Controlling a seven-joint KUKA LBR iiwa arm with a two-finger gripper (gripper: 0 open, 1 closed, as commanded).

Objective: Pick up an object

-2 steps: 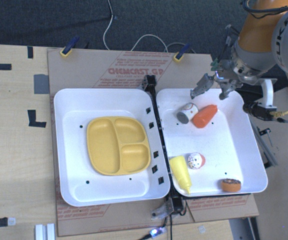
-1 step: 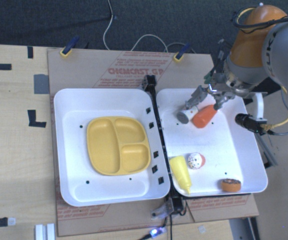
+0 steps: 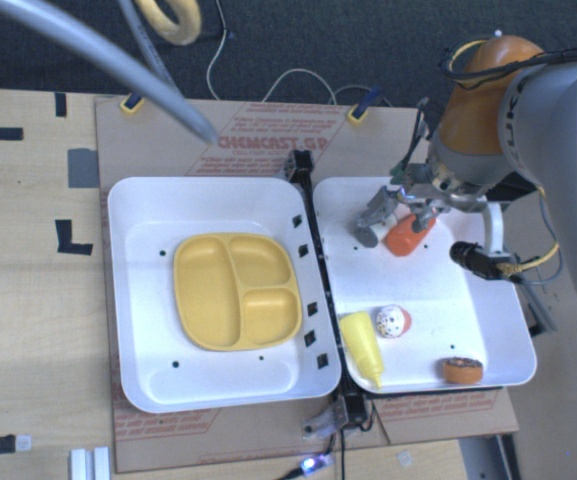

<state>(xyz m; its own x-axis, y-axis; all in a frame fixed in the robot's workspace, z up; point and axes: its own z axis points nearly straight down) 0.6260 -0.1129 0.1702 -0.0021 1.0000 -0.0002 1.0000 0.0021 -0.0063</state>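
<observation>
**Right bin: hand down at the orange piece**

Over the right bin [image 3: 488,298] the arm [image 3: 528,108] reaches in from the right, orange band above the wrist. The hand [image 3: 393,223] sits low in the bin's upper left part. One grey finger [image 3: 373,218] slants down-left to the bin floor; the orange piece [image 3: 405,236] lies right against the hand's other side, touching it. The piece looks pressed between the fingers, but the far finger is hidden by it, so whether the hand is closed on it or merely beside it, I cannot tell.

Other contents, right bin: a white ball [image 3: 392,321] with red marks near the middle front; a yellow object [image 3: 361,348] just left of the ball, along the bin's left wall; a brown ring [image 3: 462,369] at the front right corner, well apart from the hand.

Left bin [image 3: 138,218]: a yellow divided plate [image 3: 236,290], three compartments, lying flat at centre.

Both bins rest side by side on cardboard [image 3: 258,133] on the worktop [image 3: 18,268].
</observation>
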